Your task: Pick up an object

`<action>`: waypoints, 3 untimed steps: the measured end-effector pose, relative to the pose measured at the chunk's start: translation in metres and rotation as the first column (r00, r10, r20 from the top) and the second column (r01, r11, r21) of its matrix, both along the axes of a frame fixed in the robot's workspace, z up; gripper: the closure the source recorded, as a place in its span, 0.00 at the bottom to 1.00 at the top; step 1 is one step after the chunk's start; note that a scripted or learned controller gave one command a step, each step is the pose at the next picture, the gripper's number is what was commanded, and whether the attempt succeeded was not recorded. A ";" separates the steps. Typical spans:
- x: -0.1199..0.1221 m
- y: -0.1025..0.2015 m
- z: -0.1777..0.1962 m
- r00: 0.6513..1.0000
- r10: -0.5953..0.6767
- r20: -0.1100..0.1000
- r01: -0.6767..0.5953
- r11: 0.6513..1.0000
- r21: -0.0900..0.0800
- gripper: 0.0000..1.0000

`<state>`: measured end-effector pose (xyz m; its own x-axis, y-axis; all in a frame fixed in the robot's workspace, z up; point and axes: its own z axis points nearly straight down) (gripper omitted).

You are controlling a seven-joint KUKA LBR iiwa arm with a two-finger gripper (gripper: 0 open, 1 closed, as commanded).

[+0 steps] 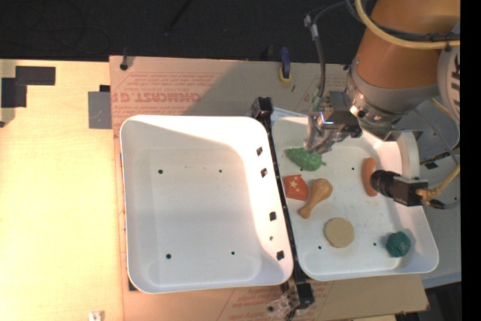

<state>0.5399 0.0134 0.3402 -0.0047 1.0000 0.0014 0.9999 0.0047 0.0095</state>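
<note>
Bench, right bin (pixel 421 267) holding green toy (pixel 304 158), drumstick (pixel 316 196), fingers' (pixel 317 137) state unclear

Bins: two (pixel 197 203) (pixel 421 255). Toys: six — green leaf (pixel 304 158), red wedge (pixel 294 187), drumstick (pixel 316 196), tan disc (pixel 339 232), teal ball (pixel 398 243), orange piece (pixel 367 176).

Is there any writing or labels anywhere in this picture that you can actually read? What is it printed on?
Reddish printed lettering on the brown cardboard sheet behind the bins: it appears upside down or mirrored and is too blurred to read with confidence.
More faint reddish print on the cardboard's front edge: too small to read.
I see no legible text on the white bins, the objects in them, or the arm.
</note>
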 end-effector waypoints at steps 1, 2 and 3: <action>-0.049 -0.050 -0.103 1.000 -0.011 -0.026 0.011 1.000 -0.002 1.00; -0.012 -0.026 0.024 1.000 -0.002 0.003 0.002 1.000 -0.001 1.00; -0.068 -0.066 -0.070 1.000 -0.010 -0.025 0.010 1.000 -0.002 1.00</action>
<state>0.4723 -0.0524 0.2702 0.0049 1.0000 0.0000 0.9999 -0.0049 -0.0151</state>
